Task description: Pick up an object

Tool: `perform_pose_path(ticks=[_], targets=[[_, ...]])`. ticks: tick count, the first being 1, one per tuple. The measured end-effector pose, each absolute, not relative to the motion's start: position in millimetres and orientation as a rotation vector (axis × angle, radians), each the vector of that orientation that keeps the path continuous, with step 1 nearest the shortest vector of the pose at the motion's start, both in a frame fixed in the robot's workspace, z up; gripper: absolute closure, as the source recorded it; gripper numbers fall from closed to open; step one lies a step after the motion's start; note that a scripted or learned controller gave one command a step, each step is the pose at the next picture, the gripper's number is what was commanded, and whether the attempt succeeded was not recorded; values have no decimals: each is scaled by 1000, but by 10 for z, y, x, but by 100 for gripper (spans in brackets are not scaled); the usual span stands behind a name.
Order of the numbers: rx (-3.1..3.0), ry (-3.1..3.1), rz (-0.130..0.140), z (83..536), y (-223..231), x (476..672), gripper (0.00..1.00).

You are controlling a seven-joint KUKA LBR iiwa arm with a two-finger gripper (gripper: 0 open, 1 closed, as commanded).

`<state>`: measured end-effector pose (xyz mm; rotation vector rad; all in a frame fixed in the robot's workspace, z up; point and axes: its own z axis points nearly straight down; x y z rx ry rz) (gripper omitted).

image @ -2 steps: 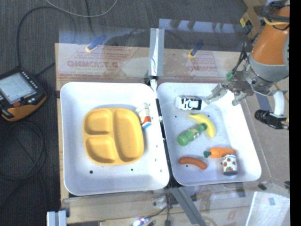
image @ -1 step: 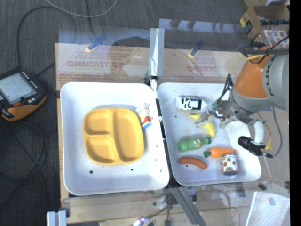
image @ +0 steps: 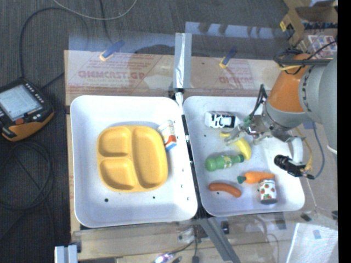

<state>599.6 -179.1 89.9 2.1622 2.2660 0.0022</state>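
Dark carpet (image: 33, 201) surrounds the bench (image: 137, 75). Left bin (image: 88, 201) holds a yellow divided tray (image: 132, 158); right bin (image: 208, 201) holds the toys. The gripper (image: 245, 129) hangs just above the yellow banana (image: 242, 148); its grip state can't be made out. A teach pendant (image: 21, 107) lies on the carpet.

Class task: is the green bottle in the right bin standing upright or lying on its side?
Lying on its side: the green bottle shows its full length across the right bin floor, yellow end toward the banana.

Dark carpet floor (image: 33, 223), black cables (image: 33, 21) (looping), handheld controller (image: 22, 107) at left
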Motion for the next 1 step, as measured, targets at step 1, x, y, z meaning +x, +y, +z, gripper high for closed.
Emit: perform_pose_path(ticks=[1], targets=[[2159,2265,6,991,-1784,6008,100]])
